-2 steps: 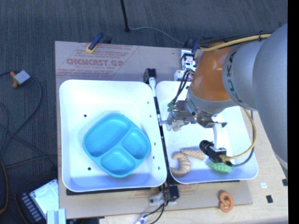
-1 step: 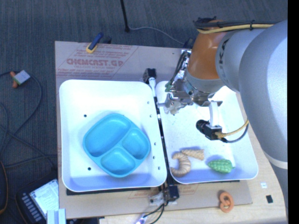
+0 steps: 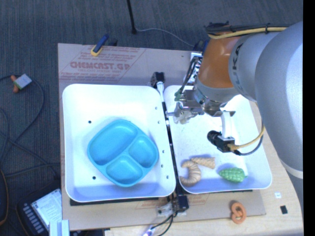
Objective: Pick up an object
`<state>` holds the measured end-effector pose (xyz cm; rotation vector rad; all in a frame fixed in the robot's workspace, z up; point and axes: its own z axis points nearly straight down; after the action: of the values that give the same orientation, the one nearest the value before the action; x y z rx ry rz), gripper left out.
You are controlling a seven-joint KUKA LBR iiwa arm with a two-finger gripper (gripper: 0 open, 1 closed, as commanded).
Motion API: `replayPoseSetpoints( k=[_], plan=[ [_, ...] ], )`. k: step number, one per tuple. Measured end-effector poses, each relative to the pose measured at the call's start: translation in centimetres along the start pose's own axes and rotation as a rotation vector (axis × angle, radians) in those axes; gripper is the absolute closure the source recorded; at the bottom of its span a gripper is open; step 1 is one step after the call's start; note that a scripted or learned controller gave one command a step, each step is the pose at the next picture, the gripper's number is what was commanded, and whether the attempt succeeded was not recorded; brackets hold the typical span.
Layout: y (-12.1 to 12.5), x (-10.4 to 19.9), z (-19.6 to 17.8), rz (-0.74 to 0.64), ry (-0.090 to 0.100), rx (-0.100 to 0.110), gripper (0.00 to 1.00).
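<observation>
I see the gripper hanging over the upper left part of the right bin, close to the wall it shares with the left bin. Whether it is open or closed I cannot tell; the wrist hides most of it from above. I see nothing carried under it, so I judge the pick not yet done.

The candidates lie below the gripper in the picture, toward the bin's near edge: a croissant, a tan roll touching it on the right, and a green toy further right. All three rest on the bin floor, well apart from the gripper. Left of it, in the other bin, sits a blue tray.

What remains, as I judge it: travel over one object, descend, close, lift.
</observation>
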<state>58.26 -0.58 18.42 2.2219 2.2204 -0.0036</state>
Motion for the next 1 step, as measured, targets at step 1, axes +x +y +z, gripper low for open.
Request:
replayPoseSetpoints(
  k=[1],
  plan=[
    [2.48, 2.35, 0.0, -0.002, 0.001, -0.001, 1.0]
  ],
)
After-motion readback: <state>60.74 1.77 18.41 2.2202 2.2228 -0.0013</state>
